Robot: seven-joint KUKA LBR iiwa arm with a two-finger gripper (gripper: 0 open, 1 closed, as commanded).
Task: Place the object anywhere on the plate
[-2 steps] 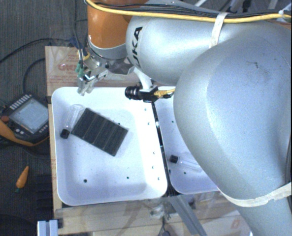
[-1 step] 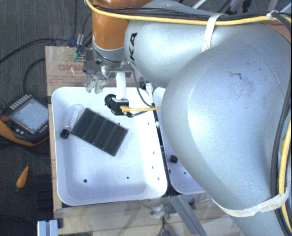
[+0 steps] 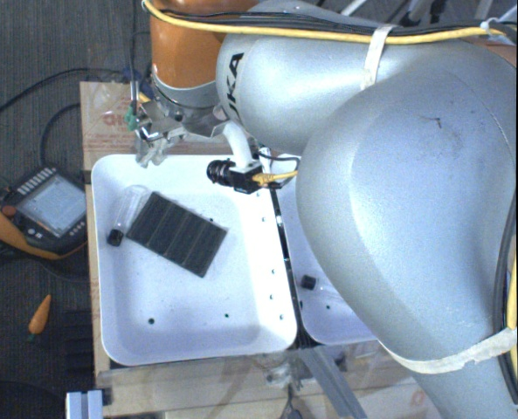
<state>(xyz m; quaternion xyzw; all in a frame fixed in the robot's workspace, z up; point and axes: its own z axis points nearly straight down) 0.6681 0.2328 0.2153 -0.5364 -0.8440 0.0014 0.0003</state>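
A dark ribbed rectangular plate [image 3: 176, 233] lies tilted in the upper left part of the left bin [image 3: 189, 321]. A clear plastic tube with a black cap [image 3: 125, 214] lies just left of the plate, touching or nearly touching its edge, cap end toward the front. My gripper [image 3: 148, 150] hangs over the bin's far left corner, above and behind the tube and apart from it. Nothing shows in the gripper.
The arm's grey bulk covers most of the right bin [image 3: 328, 321], where a small black piece [image 3: 307, 281] lies near the divider. A black connector with a yellow cable [image 3: 232, 175] hangs over the left bin's far rim. A handheld controller [image 3: 44, 212] sits left of the bench.
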